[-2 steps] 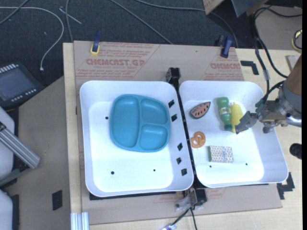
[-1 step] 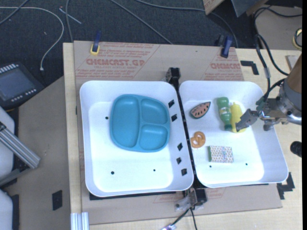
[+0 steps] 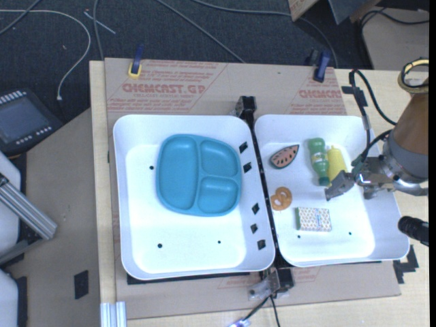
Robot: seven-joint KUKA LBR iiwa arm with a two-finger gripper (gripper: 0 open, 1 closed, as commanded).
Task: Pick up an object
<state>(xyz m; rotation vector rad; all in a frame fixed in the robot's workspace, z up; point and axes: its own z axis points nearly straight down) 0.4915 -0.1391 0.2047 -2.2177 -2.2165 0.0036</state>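
The right bin (image 3: 354, 244) holds several small objects. A watermelon-slice toy (image 3: 285, 155) lies at its upper left. An upright-lying green bottle (image 3: 317, 159) rests beside a yellow piece (image 3: 336, 163). A brown pretzel-like ring (image 3: 281, 197) sits lower left, and a patterned white packet (image 3: 313, 219) lies below the middle. My gripper (image 3: 354, 185) hangs over the bin's right half, just below the yellow piece and up-right of the packet. Its fingers (image 3: 336, 189) are spread open with nothing between them.
A blue divided plate (image 3: 199, 174) lies in the left bin (image 3: 136, 237). A black divider with clips (image 3: 257, 182) runs between the bins. Cables (image 3: 364, 107) hang near the arm at the right bin's far corner.
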